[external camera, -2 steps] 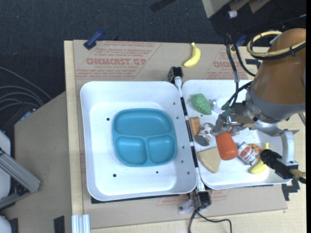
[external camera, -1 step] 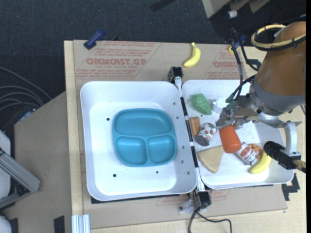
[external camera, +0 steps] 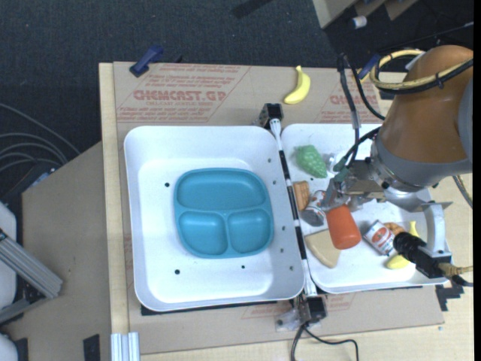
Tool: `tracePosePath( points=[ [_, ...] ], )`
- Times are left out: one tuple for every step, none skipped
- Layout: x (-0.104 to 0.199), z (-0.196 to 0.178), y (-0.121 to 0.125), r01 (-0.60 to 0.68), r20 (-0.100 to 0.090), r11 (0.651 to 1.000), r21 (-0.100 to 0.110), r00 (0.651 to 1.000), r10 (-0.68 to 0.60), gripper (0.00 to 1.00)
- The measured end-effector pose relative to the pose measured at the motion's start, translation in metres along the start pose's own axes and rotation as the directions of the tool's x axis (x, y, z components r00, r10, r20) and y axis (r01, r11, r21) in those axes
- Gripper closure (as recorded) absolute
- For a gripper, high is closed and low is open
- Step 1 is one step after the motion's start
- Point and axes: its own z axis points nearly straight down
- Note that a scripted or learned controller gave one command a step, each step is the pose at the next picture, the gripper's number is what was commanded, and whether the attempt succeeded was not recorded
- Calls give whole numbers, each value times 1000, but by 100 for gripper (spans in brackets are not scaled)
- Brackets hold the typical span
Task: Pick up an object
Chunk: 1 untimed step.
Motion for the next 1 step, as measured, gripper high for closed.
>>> tracePosePath(
  points=[
    [-16, -3, -2, -1, 1, 1000, -3, 1000, 1, 100]
  ],
)
